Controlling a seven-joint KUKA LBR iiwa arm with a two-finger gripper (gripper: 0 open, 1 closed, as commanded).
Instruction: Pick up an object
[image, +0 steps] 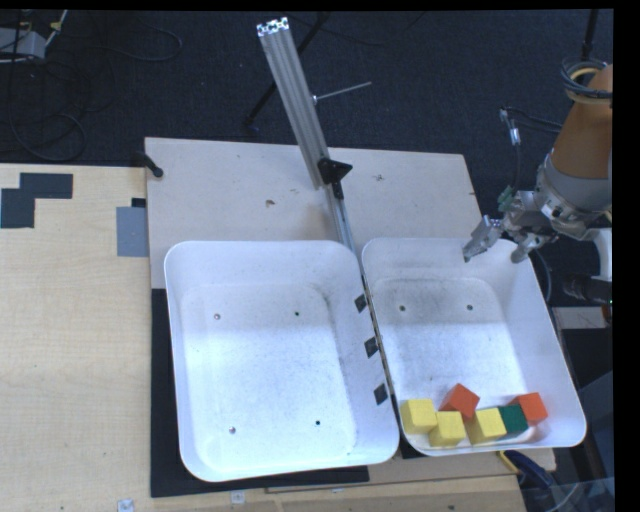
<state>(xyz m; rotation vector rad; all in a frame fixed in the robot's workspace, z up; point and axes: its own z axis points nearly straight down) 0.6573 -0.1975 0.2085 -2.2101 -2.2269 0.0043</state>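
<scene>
wooden blocks (472, 413): we see yellow, red and green ones jammed into the right bin's (540, 310) near corner.
gripper (497, 240): we've got it spread wide over the far rim, nothing held.
risk: we think fingers could jam on neighbours or the wall.
surroundings: pale bench (70, 320), dark floor.

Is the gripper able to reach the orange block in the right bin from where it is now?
Probably yes. The gripper hangs open above the far rim of the right bin, and the orange block lies at the near end, with bare bin floor between them. Yellow blocks crowd it on the near side, so a grasp may be tight.
</scene>
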